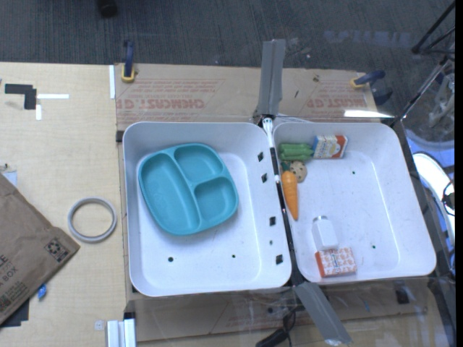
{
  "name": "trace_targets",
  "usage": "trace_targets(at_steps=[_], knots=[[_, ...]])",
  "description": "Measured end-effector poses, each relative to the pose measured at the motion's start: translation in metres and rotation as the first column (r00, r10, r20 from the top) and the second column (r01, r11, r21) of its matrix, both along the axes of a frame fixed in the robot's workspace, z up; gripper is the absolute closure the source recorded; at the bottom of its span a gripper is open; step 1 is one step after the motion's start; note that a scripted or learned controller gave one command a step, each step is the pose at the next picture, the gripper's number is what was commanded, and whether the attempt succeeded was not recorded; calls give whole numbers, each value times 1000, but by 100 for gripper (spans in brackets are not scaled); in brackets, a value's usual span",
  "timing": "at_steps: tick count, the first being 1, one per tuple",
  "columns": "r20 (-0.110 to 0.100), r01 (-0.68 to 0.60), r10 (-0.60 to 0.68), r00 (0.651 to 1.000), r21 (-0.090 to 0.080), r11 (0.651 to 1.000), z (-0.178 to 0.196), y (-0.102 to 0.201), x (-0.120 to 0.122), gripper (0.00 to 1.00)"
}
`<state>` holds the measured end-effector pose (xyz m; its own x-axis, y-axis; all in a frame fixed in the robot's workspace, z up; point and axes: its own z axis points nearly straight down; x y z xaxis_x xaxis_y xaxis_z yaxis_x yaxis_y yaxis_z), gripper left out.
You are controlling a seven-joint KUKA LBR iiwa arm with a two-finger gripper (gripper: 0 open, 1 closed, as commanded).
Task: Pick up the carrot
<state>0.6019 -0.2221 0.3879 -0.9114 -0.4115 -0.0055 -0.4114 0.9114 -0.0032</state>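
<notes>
An orange carrot (pixel 290 192) lies in the right bin (pixel 383 215), against its left wall, pointing toward the front. Just behind it sit a small round cookie (pixel 296 170) and a green vegetable piece (pixel 295 151).
A red-and-white carton (pixel 329 147) lies at the back of the right bin. A white block (pixel 325 232) and a red-and-white packet (pixel 336 262) lie near its front. The left bin (pixel 195 259) holds a blue divided plate (pixel 188 188). A tape ring (pixel 92 218) and a cardboard box (pixel 25 248) rest on the bench to the left.
</notes>
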Motion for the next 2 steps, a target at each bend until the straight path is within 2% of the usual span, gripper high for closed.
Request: trace_targets(at_steps=[1,2], knots=[[-2,-132,132,991,1,991,-18,1,-13,100],[-3,-247,247,969,1,969,-28,2,-3,100]])
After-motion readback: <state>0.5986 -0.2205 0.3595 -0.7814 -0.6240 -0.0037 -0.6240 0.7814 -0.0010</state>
